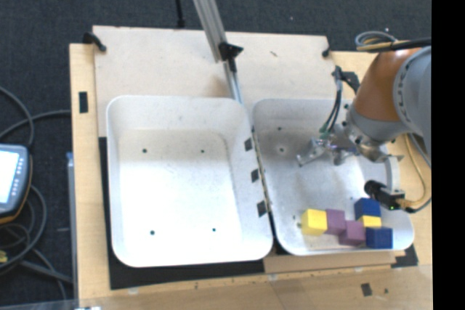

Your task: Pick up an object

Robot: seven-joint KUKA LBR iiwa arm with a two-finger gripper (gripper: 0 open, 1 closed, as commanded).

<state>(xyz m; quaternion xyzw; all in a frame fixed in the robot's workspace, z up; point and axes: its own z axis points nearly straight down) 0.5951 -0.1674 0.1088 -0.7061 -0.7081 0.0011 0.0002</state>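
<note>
Several small blocks lie clustered at the near edge of the right bin (283, 120): a yellow cube (314, 221), a purple block (344, 225), and blue blocks (373, 223) with a small yellow piece between them. My gripper (320, 152) hangs over the middle of the right bin, its metal fingers pointing left. It stands well behind the blocks, apart from them, with nothing between its fingers. The grey arm with its orange band (378, 87) comes in from the right.
The left bin (123, 120) sits beside the right one, with a row of black clips (256, 174) along the shared wall. A slanted metal pole (207, 3) rises from behind the bins. A handheld pendant (11, 181) and cables lie off the bench at the left.
</note>
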